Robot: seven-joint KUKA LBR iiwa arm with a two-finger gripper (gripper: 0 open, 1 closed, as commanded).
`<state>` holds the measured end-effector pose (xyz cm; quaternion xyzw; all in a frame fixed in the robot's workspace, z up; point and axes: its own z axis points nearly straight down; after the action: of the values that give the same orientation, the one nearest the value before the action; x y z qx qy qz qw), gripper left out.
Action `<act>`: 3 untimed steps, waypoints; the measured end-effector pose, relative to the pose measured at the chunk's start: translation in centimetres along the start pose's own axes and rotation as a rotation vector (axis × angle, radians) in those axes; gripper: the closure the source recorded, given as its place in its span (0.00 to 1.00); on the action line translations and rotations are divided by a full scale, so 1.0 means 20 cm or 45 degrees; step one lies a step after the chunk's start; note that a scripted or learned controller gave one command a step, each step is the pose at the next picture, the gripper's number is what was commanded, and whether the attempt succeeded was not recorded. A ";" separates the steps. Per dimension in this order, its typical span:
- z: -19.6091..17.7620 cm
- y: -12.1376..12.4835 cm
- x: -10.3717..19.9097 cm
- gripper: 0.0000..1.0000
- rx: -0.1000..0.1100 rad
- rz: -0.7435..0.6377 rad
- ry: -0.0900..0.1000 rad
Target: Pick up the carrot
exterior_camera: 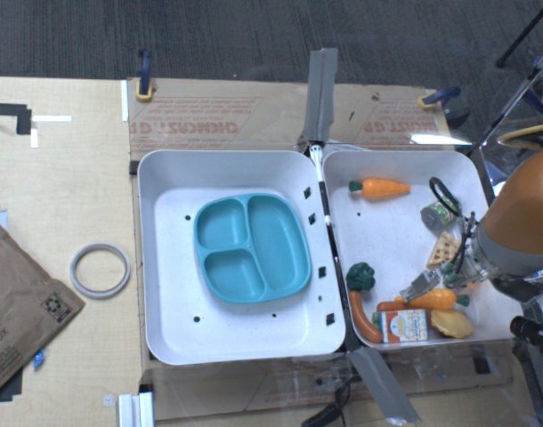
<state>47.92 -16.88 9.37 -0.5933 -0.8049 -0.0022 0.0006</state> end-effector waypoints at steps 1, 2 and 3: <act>-0.05 0.00 0.00 1.00 -0.003 0.004 0.000; -0.05 0.01 0.00 0.00 -0.001 0.002 0.003; -0.05 0.02 0.01 0.00 0.007 0.751 0.030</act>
<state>48.21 -16.62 10.36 -0.8015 -0.5978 -0.0066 0.0121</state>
